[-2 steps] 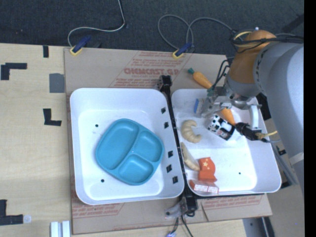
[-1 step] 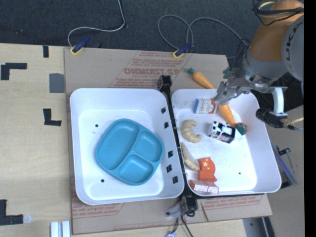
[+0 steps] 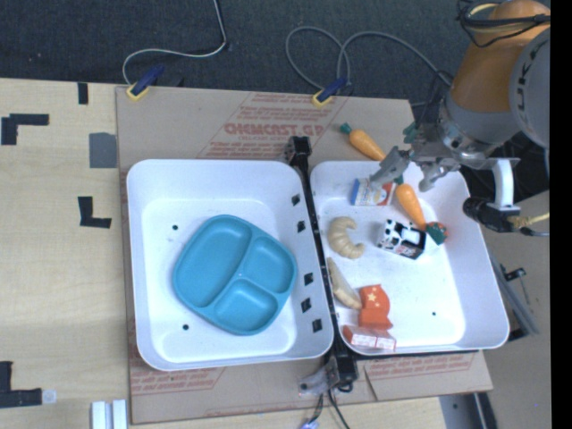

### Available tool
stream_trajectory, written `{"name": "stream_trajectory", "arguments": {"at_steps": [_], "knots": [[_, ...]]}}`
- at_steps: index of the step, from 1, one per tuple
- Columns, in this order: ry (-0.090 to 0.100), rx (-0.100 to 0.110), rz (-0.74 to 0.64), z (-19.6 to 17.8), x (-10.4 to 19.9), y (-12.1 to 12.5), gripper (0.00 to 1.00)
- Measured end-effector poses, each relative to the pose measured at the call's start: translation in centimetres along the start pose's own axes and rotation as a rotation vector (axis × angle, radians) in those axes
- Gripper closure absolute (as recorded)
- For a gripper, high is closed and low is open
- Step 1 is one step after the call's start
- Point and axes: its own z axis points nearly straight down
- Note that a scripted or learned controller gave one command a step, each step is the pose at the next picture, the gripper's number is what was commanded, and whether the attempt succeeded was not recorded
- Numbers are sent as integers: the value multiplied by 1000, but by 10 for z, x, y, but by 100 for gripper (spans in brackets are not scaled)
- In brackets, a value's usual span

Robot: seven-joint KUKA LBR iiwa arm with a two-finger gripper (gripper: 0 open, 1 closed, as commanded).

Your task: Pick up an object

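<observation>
My gripper hangs over the back of the right bin, open, its fingers spread wide. An orange carrot with a green end lies in the bin just in front of the fingertips, not between them. A small white and blue packet lies to the left of the carrot. In front of it is a black and white cow toy. A pale croissant, a banana, a red box and a red and white packet lie nearer the front left.
The left bin holds a blue divided plate. A second carrot lies on the cardboard behind the right bin. Black clips join the bins along the middle. Cables run across the dark floor at the back.
</observation>
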Motion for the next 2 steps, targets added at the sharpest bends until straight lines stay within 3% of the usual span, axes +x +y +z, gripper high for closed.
{"name": "stream_trajectory", "arguments": {"at_steps": [1,2], "knots": [[-1,3,2,80,-75,21,0],[-2,-3,-1,152,-49,37,0]]}}
